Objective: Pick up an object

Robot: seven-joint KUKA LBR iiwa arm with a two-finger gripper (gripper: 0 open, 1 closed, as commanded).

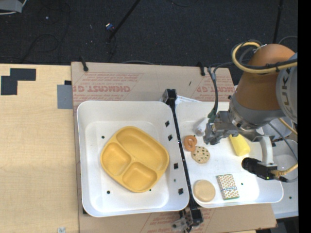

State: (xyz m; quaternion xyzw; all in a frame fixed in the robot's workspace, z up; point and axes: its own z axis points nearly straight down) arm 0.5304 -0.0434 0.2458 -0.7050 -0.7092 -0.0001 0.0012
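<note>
Nearest, in the right shallow white plastic bin (272,195), a round pale tan biscuit-like disc (204,190) is seen lying beside a small rectangular packet with a green-and-white chequered pattern (228,186); no writing on the packet can be read. Just beyond them a round speckled cookie-shaped piece (200,154) is found touching a small orange-brown ring-shaped piece (190,142), both close to the bin's left wall. A yellow blocky object (239,144) is placed to their right, partly covered by the arm. In the left shallow white plastic bin (92,130) a yellow three-compartment moulded plastic tray (134,158) is laid flat at a skew. The bins are divided by a black bar with clips (177,144).

The dark two-finger gripper (212,136) is lowered over the right bin, between the ring-shaped piece and the yellow block; whether its fingers are spread or closed cannot be told. The grey arm with its orange band (265,84) is seen above it.

Both bins are set on a brown cardboard sheet (126,84) printed with reddish mirrored lettering, not surely readable. A pale wooden bench top (34,154) lies to the left. Farthest, a dark carpeted floor (146,28) with cables is seen.
</note>
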